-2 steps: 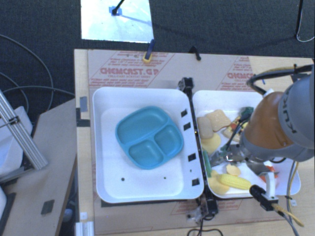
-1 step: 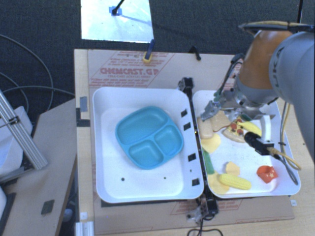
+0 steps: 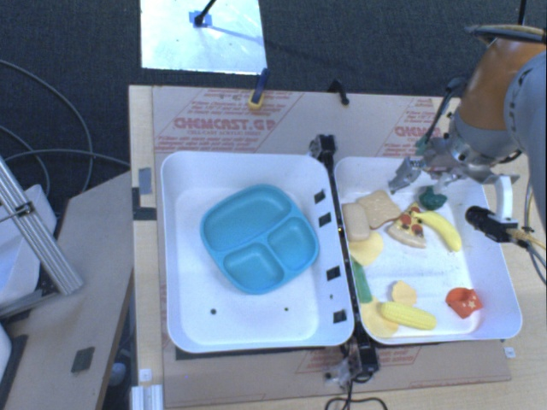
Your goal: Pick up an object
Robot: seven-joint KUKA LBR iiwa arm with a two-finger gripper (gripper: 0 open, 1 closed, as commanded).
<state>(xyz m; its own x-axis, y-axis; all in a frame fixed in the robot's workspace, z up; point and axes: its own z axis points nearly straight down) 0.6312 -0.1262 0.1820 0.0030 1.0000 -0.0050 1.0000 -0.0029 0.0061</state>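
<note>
Arm poised over the far end of the right bin, nothing picked yet.

The gripper (image 3: 425, 178) hangs at about 1 o'clock in the right bin (image 3: 496, 310); whether its jaws are apart or together I cannot tell, and nothing shows between them. Just below lie a small dark green piece (image 3: 433, 200), a banana (image 3: 442, 228) and a pizza slice (image 3: 408, 229), crowded together. A clean pick probably means choosing one item, centring over it and descending straight. The tomato (image 3: 462, 301) at 5 o'clock and corn cob (image 3: 408, 316) at 6 o'clock lie freer. The blue plate (image 3: 259, 237) fills the left bin (image 3: 192, 314).
</note>
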